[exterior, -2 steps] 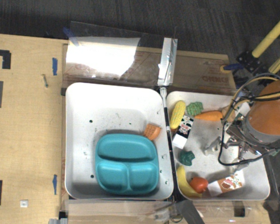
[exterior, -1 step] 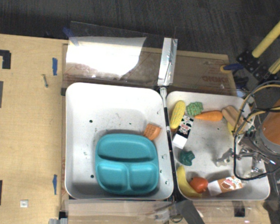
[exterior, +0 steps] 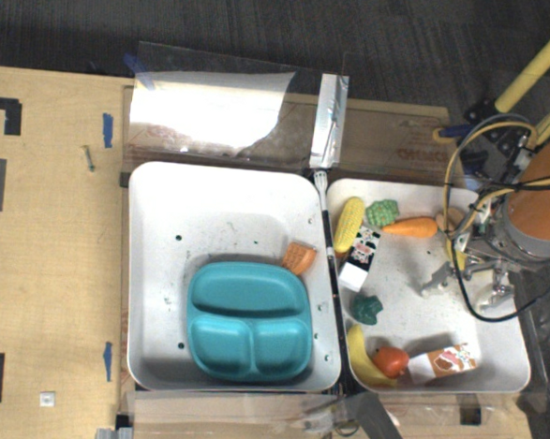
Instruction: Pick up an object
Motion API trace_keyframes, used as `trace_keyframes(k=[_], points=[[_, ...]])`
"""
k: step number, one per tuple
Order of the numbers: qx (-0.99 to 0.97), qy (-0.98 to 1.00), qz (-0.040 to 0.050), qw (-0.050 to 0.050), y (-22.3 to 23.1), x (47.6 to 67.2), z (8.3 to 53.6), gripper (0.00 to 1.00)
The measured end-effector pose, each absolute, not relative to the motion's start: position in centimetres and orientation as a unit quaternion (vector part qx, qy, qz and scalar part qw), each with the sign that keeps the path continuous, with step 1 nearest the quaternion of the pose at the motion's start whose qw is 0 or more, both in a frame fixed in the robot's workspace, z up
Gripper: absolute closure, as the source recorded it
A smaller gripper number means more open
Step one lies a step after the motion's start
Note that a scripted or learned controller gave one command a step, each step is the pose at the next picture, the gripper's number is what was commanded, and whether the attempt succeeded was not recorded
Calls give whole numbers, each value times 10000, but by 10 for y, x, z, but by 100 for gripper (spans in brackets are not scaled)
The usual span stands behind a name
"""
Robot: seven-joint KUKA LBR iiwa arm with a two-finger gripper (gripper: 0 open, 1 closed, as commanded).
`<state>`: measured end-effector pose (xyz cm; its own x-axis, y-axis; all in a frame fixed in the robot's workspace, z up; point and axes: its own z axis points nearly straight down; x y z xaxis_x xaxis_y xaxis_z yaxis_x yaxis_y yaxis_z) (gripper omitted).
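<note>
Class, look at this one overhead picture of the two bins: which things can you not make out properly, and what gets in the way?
- Pincer, camera view: cables cross it and it is small, so its opening is unclear.
- Banana: the tomato covers part of it.
- Small carton: print too small to read.
- Arm: cut off by the right edge.
- Teal tray: hides the left bin floor beneath it.

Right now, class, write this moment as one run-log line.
arm: over right bin | pincer: holds nothing | corn, carrot, banana: in right bin | teal tray: left bin
</note>
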<state>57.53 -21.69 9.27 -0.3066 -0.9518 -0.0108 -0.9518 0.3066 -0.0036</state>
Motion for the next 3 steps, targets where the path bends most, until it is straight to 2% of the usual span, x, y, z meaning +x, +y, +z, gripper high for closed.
trace_keyframes(k=[1,2,3], points=[[-6547,7559,-6,41,-207,651,86,0],[-5930,8052,-11,9,-133,668,87,0],[-6134,7898,-5,22,-162,639,87,0]])
